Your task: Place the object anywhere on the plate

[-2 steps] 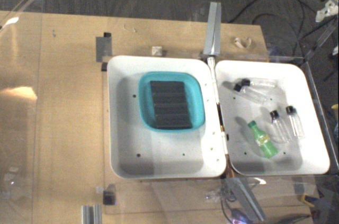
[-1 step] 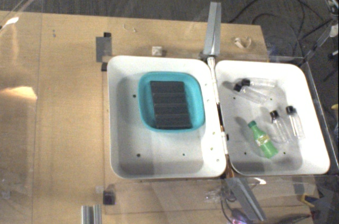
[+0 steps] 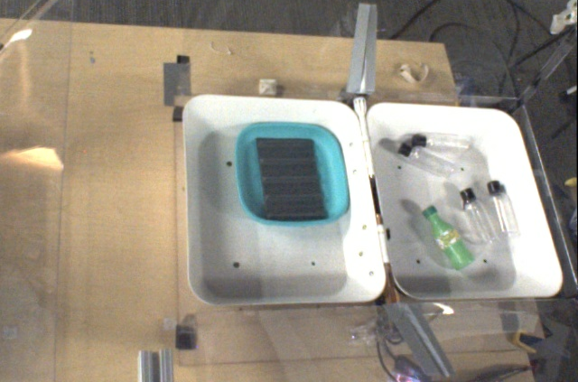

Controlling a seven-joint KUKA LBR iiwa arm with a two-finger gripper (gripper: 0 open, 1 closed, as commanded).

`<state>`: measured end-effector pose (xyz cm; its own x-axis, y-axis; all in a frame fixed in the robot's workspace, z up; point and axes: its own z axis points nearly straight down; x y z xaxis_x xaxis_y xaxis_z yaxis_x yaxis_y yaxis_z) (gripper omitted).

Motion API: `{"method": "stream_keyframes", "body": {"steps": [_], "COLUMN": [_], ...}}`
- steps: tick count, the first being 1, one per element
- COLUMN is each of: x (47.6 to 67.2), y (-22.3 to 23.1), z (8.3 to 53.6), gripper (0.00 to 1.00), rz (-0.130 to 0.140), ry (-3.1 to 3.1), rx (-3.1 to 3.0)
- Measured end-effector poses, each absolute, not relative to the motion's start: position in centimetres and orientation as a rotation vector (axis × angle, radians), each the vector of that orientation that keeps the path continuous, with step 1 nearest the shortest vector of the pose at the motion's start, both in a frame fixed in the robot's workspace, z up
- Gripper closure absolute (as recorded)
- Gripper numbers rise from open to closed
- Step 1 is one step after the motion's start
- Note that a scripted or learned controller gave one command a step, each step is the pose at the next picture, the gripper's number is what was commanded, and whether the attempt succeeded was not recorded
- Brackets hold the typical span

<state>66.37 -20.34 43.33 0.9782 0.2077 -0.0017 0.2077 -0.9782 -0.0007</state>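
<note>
A teal square plate with a dark ribbed insert lies in the left white bin. The right white bin holds a small green bottle near its front middle. A clear vial with a black cap lies across the back of that bin. Two more clear vials with black caps rest side by side to the right of the green bottle.
A grey metal bracket stands behind the seam between the bins. Black cables run over the dark floor at the back right. Small clamps sit on the wooden bench around the bins.
</note>
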Motion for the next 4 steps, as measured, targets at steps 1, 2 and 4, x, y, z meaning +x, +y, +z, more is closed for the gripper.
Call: {"method": "stream_keyframes", "body": {"steps": [1,2,4], "x": [66.38,66.38,66.42], "y": [-20.32,-20.32,-20.26], "z": [43.36,43.37,43.34], "gripper": [0.0,0.0,0.0], "rz": [0.002,0.002,0.003], "ry": [-0.329,-0.329,-0.331], "rx": [-3.124,-3.124,-3.124]}}
